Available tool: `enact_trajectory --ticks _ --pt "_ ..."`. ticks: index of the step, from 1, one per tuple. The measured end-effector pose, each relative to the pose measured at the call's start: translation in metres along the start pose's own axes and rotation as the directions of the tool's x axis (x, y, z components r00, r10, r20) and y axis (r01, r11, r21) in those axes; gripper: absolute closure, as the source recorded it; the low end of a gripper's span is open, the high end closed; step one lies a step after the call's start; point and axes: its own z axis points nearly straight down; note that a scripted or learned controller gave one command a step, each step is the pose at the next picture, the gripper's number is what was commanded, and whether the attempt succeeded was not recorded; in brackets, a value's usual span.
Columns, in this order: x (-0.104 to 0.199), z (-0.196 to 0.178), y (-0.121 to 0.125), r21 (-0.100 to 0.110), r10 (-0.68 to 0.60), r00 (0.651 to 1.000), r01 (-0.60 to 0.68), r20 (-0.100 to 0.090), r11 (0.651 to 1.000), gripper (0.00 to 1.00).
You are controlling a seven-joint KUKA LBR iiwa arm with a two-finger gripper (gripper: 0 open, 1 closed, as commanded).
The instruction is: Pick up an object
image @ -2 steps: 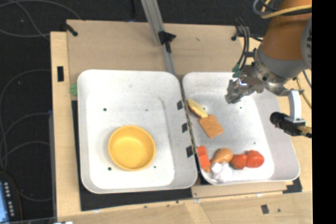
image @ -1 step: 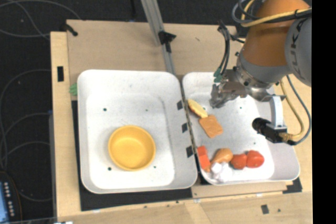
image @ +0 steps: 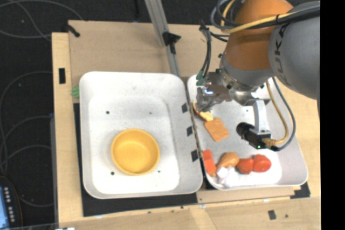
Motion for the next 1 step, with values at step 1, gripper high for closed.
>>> enact_trajectory --ticks 1 --pt "0.0583 0.0153 -0.0147 0.002 0.000 1.000 0.000 0.001 1.000 1.00"
